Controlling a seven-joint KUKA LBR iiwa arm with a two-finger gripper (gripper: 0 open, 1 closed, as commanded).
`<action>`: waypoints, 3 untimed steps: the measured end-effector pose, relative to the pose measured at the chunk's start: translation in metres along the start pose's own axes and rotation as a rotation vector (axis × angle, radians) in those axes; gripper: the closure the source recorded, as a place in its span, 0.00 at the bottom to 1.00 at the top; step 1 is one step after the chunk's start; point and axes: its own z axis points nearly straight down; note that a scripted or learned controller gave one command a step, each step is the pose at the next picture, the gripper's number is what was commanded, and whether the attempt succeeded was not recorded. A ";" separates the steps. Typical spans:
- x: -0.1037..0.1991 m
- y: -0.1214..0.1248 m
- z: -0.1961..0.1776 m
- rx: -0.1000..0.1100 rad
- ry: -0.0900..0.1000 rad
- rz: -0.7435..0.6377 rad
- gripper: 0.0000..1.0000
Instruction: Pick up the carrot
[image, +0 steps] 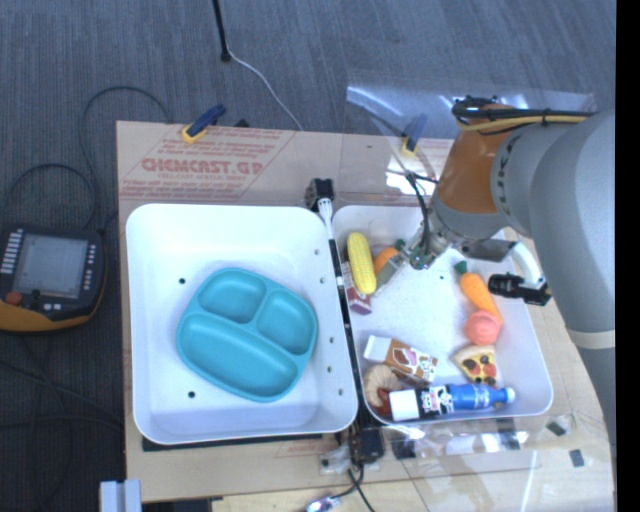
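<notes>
The carrot (476, 292) is orange with a small green top and lies at the right side of the right bin (420, 300), pointing toward the front. My gripper (414, 256) hangs low over the back of that bin, a short way left of the carrot and apart from it. It is just right of a small orange fruit (386, 261). Nothing shows in the gripper.
A yellow corn cob (359, 263) lies along the right bin's left wall. A pink peach (483, 327), a pizza slice (478, 365), a blue-labelled bottle (452, 399) and other toy foods crowd the front. The left bin (160, 240) holds a blue divided plate (247, 332).
</notes>
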 end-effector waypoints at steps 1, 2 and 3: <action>-0.001 0.002 -0.012 -0.002 -0.006 -0.003 1.00; 0.037 -0.049 -0.004 -0.012 -0.003 -0.230 1.00; 0.027 0.027 -0.098 -0.001 0.008 0.112 1.00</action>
